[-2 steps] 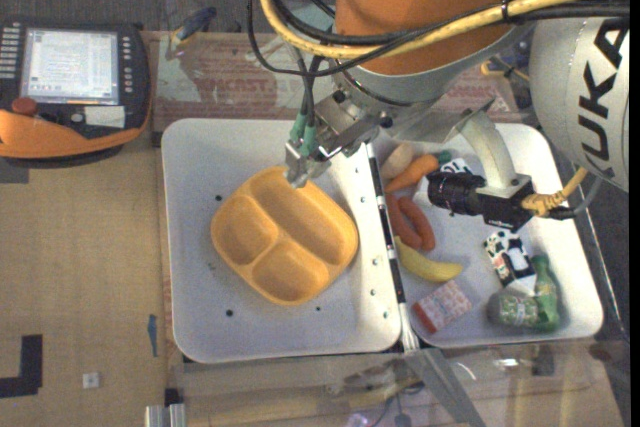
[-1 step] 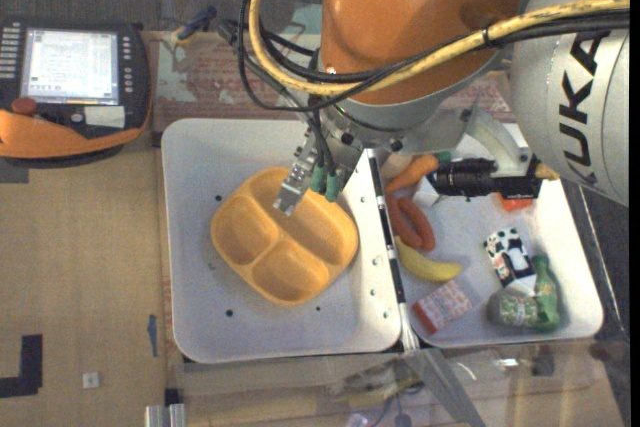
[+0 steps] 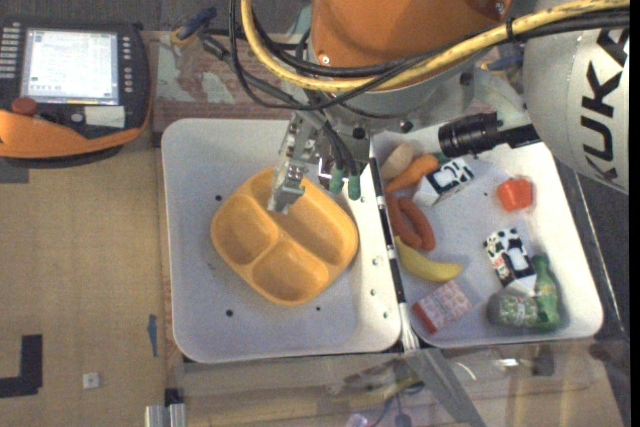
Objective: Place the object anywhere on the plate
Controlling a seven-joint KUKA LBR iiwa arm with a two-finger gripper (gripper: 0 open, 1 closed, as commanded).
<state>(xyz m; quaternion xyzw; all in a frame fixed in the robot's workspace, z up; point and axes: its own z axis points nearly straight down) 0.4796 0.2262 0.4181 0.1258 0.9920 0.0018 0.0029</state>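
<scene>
A yellow divided plate (image 3: 285,240) with three compartments lies in the left bin (image 3: 195,245). My gripper (image 3: 289,183) hangs over the plate's far edge, above its upper compartment, under the large orange wrist. I see no object on the plate. The loose objects lie in the right bin (image 3: 570,245): a carrot (image 3: 413,172), a red sausage (image 3: 415,221), a banana (image 3: 430,265) and others.
The right bin also holds a black-and-white box (image 3: 451,178), a red-orange cup (image 3: 515,193), a pink packet (image 3: 443,304), a green bottle (image 3: 543,293) and a patterned block (image 3: 508,255). A teach pendant (image 3: 70,85) sits at the left, outside the bins. Cables hang above the gripper.
</scene>
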